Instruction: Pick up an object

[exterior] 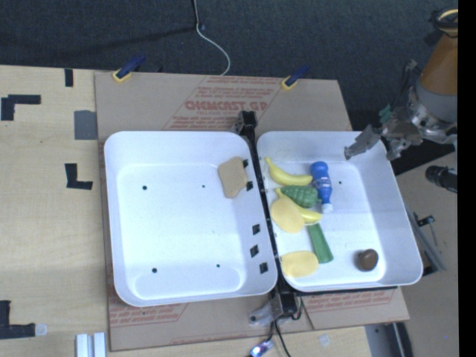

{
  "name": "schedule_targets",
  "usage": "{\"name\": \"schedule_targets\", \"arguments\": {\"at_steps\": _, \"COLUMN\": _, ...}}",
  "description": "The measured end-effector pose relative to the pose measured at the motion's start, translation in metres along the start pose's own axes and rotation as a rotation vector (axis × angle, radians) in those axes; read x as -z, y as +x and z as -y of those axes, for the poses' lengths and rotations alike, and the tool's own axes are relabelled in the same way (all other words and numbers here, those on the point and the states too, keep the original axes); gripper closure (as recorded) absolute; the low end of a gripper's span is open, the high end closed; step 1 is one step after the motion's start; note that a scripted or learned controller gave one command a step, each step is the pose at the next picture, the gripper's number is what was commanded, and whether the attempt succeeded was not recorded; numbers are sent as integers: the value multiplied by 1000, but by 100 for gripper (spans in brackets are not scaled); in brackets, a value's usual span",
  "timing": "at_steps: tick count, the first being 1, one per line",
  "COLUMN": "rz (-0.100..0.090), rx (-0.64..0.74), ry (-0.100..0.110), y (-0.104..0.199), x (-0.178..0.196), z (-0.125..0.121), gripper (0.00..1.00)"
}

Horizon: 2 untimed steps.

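- Nothing looks picked yet: the gripper (366, 144) hangs over the right bin's (405, 229) far right corner, nothing visibly between its fingers; whether they're apart or together, I cannot tell.
- Candidates lie against that bin's left side: banana (286, 175), blue bottle (321, 184), green corrugated piece (300, 196), yellow lumps, a green stick (320, 244).
- A brown ball (367, 259) sits alone near the front right, with open floor around it.
- Left bin (126, 222) holds one tan block (234, 177) beside the divider.
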<state>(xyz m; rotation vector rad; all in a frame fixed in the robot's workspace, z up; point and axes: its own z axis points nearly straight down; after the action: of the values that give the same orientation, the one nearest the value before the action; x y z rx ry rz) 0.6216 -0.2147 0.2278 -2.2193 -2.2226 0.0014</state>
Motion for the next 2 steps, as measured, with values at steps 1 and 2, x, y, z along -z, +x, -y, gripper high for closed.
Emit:
{"name": "schedule_targets", "arguments": {"at_steps": 1, "rz": -6, "rx": 8, "ry": 9, "y": 102, "x": -88, "z": 5, "gripper": 0}}
{"name": "schedule_targets", "arguments": {"at_steps": 2, "rz": -3, "rx": 12, "ry": -6, "y": 212, "x": -41, "z": -31, "gripper": 0}}
